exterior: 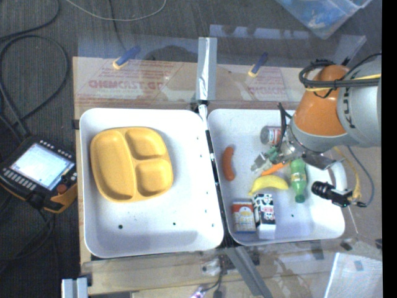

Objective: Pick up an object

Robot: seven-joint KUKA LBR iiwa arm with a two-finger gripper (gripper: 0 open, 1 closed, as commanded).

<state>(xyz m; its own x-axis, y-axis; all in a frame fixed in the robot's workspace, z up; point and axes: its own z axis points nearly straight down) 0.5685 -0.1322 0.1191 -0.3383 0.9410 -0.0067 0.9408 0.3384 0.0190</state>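
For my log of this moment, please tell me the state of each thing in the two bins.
Yellow tray: flat in the left bin.
Hot dog: lying in the right bin.
Banana: lying flat.
Green bottle: on its side.
Can: on its side.
Milk carton: lying down.
Small red box: lying beside the carton.

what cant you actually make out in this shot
- Gripper, camera view: its small metal tip lies among clutter; whether it holds anything is unclear.
- Silver drink can: partly covered by the grey and orange arm; label unreadable.
- Small cow-print milk carton and red-orange box: print too small.
- Green plastic bottle: the arm covers its top end.
- Clear plastic tub: cut by the top edge, contents blurred.
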